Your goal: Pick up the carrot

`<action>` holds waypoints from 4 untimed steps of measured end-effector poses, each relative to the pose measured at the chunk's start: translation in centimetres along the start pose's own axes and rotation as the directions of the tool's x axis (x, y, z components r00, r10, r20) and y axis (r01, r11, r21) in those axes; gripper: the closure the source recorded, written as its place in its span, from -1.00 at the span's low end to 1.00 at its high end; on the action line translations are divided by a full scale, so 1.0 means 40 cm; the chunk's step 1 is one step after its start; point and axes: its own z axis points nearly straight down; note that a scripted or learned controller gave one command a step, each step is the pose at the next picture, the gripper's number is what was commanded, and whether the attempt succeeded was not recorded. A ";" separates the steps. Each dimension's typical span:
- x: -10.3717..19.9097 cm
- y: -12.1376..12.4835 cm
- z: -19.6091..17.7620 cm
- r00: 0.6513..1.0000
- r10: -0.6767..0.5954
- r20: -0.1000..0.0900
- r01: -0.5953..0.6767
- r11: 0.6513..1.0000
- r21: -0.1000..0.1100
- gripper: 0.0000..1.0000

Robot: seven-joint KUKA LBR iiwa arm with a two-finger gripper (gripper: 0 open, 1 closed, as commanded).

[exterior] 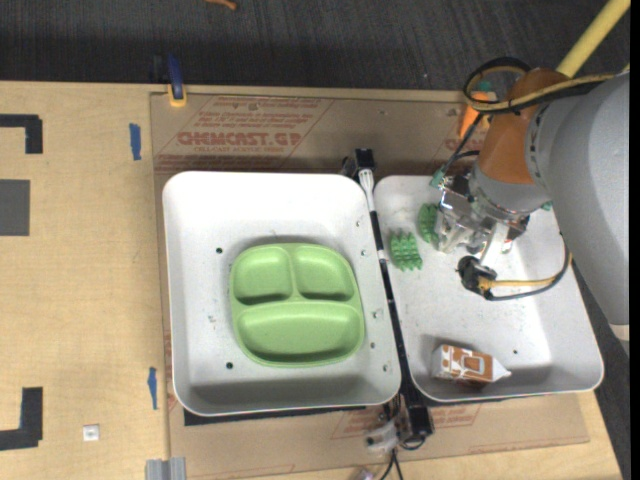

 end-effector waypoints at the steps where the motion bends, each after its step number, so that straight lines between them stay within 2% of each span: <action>1: 0.000 -0.022 -0.064 0.987 0.163 0.002 -0.163 0.987 0.006 1.00; 2: 0.190 -0.048 -0.236 0.997 0.080 0.000 -0.080 0.997 0.007 1.00; 3: 0.188 -0.048 -0.235 0.997 0.081 0.002 -0.081 0.997 0.007 -1.00; 4: 0.055 -0.117 -0.235 0.960 -0.281 -0.001 0.281 0.960 0.009 -1.00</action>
